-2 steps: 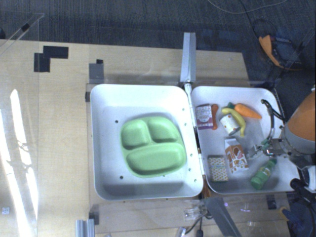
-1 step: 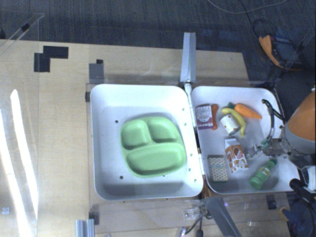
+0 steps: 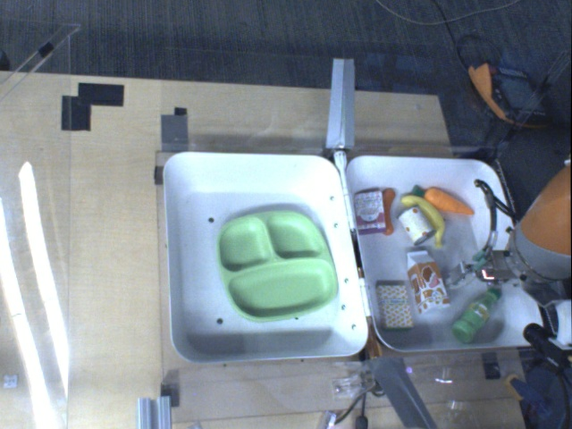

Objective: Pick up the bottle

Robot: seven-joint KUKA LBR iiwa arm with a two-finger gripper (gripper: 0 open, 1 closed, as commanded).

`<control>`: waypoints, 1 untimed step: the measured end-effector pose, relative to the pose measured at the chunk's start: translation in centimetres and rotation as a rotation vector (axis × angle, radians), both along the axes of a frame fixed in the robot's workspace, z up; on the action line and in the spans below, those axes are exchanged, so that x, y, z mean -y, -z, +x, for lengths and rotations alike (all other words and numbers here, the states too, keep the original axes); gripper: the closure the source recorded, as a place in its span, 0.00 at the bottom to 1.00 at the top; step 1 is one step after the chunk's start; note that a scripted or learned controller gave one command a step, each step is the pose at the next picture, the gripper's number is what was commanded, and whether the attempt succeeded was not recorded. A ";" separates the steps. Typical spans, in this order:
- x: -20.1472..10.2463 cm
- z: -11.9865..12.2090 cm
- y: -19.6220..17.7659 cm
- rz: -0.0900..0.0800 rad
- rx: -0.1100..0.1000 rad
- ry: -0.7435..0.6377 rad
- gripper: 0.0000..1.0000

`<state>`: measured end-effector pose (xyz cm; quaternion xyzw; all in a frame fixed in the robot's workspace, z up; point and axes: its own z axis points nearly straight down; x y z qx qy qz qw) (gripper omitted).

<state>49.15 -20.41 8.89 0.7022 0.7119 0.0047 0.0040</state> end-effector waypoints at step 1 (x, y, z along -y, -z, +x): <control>0.0 0.0 0.0 0.001 0.000 0.006 0.00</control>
